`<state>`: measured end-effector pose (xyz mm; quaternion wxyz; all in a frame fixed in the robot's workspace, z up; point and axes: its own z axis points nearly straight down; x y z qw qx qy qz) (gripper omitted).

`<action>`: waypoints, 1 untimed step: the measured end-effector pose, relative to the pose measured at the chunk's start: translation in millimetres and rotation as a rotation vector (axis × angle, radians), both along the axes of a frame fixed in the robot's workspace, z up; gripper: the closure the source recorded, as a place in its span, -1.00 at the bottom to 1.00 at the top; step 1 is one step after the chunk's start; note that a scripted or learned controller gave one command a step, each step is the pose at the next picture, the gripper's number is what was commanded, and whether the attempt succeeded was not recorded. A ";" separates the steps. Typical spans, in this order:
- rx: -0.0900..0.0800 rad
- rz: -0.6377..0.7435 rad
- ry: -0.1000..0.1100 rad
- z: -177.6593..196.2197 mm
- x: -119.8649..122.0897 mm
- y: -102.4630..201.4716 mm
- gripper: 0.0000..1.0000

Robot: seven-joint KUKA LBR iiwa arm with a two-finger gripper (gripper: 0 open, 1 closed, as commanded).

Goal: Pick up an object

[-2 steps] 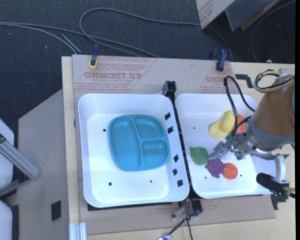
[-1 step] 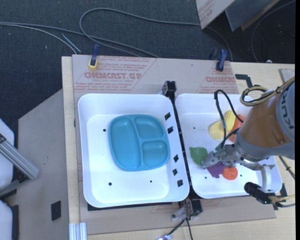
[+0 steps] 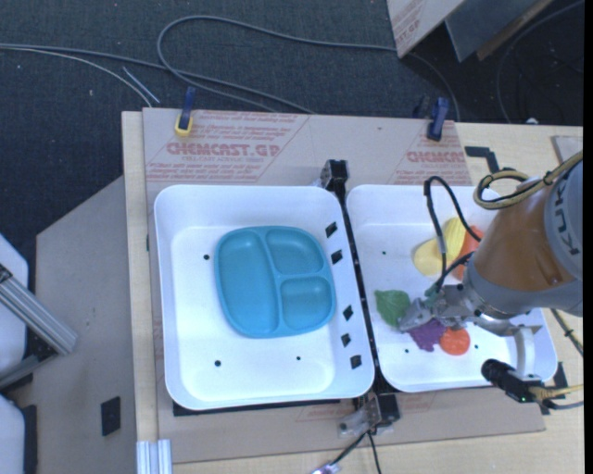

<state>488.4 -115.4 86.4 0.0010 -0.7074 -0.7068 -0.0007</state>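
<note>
floor: dark carpet [image 3: 74, 111] | cables [image 3: 232, 37] trailing on it | bench: pale board [image 3: 278, 139] | cardboard box [image 3: 422, 23] top right

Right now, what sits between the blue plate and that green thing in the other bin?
In the camera view, between the blue divided plate and the green object lie bare white bin floor and the two bins' adjoining rims with black clips.

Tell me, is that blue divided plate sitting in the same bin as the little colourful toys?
No: the blue plate lies in the left bin, while the colourful toys lie in the right bin under the arm.
</note>
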 end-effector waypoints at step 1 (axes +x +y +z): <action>-0.004 -0.001 -0.009 12.8 2.6 -1.6 1.00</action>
